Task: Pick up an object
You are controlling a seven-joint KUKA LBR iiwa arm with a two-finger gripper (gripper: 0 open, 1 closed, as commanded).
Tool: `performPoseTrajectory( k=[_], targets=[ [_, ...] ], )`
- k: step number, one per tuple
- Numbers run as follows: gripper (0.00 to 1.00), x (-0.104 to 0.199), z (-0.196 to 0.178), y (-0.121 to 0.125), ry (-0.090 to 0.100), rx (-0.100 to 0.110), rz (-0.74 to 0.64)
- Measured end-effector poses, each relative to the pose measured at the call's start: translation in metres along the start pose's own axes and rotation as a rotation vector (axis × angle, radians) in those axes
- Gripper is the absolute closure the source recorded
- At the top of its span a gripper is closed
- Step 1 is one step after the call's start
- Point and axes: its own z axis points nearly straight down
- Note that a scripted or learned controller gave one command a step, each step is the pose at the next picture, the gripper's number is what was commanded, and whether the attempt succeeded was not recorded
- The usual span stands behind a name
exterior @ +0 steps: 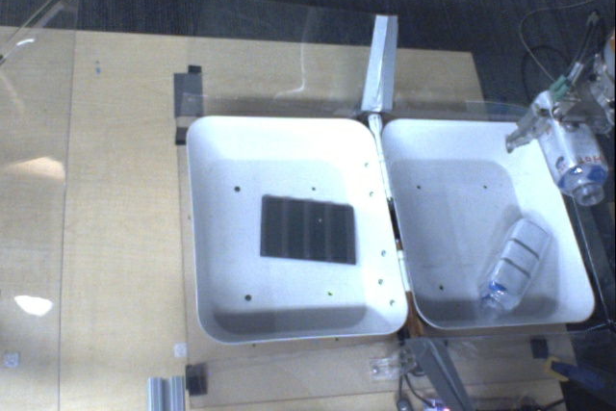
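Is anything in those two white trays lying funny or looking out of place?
One thing stands out: a clear plastic bottle lies tipped on its side in the right bin, slanted toward the near right corner rather than standing. The dark ridged pad in the left bin lies flat and fairly square. Nothing looks spilled or broken.

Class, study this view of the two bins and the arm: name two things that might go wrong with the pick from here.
1. The clear plastic bottle lies on its side, tilted, in the right bin; round and smooth, it may roll or slip from a grasp.
2. The gripper sits over the bin's far right rim, so a descent there may hit the wall.
3. The dark ribbed pad lies flat in the left bin, offering little to grip.
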Motion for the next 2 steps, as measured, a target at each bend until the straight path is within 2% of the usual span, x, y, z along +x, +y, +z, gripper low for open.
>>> performPoseTrajectory(
  k=[1, 2],
  targets=[
    [0.0, -0.012, 0.059, -0.07, 0.001, 0.002, 0.26],
    [0.0, -0.006, 0.042, -0.039, -0.001, -0.002, 0.129]
  ],
)
